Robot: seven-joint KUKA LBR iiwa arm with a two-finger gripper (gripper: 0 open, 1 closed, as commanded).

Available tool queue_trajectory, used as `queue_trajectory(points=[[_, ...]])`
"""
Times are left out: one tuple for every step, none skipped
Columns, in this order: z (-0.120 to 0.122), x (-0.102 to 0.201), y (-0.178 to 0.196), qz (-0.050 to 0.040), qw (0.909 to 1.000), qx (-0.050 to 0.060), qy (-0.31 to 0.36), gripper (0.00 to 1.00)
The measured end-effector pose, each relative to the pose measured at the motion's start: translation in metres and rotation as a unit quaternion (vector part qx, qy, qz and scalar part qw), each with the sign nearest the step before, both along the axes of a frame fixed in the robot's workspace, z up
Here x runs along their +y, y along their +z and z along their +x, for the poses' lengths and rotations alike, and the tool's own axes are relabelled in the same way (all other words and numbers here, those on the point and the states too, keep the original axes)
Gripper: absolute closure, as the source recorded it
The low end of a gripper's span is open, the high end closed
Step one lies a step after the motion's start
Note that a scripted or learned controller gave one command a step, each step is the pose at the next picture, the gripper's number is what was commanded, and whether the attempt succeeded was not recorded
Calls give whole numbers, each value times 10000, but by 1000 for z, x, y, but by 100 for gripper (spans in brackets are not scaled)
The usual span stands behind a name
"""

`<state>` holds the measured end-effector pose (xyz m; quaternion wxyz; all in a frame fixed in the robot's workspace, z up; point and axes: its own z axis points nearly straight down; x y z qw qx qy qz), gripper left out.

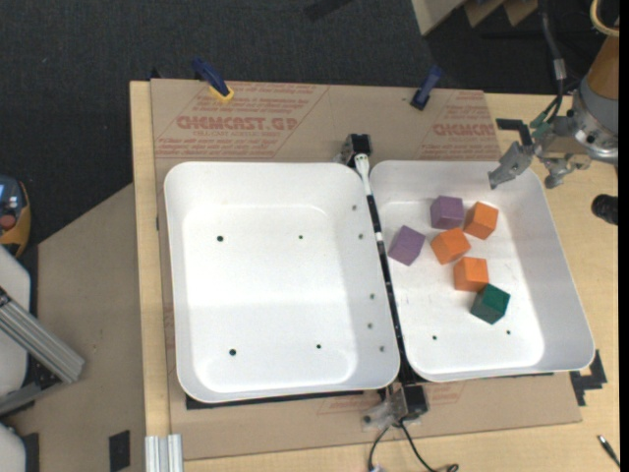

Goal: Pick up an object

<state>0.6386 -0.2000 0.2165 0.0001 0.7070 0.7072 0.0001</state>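
The tool (531,165), fingers spread and grasping nothing, hangs over the right bin's (560,293) far corner, with six blocks clustered below-left of it: three orange blocks (481,219), then two purple blocks (447,211), and farthest one green block (489,304).

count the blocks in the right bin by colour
orange blocks: 3
purple blocks: 2
green block: 1
total: 6
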Motion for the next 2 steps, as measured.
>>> queue_trajectory(points=[[-25, 33, -103, -26, 10000, -89, 0, 0], [-52, 50, -115, -16, 9999, -99, 8, 0]])
